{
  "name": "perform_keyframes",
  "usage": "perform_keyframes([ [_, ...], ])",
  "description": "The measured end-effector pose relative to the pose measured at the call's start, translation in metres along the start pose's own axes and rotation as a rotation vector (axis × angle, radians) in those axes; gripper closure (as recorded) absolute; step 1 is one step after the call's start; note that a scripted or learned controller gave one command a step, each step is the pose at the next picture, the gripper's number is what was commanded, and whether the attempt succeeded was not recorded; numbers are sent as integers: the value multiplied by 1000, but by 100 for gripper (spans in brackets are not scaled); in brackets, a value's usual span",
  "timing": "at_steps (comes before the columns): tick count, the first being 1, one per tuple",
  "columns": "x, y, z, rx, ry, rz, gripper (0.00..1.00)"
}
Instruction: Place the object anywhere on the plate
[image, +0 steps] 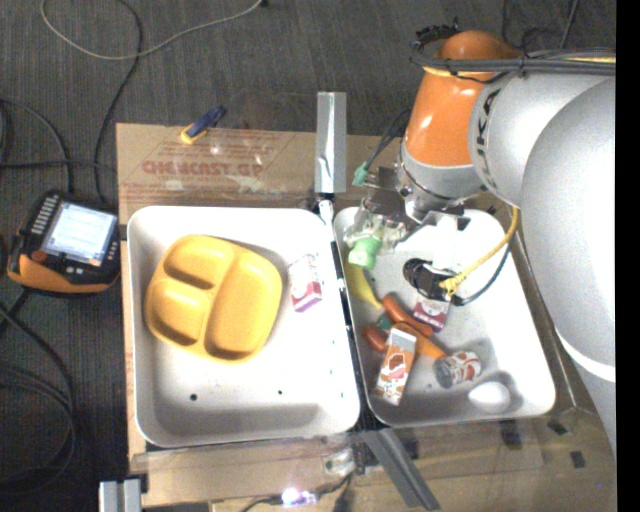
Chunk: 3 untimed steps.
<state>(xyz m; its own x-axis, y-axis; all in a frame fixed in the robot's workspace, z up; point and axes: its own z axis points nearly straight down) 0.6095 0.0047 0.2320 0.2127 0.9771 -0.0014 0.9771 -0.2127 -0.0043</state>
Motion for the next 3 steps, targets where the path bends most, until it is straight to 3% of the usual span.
perform_keyframes([
  [1,64,-24,15,-1,-2,-178,100],
  [2,178,-3,35,-1,-3,-270,100],
  [3,178,-2,35,-3,-4,-269,0],
])
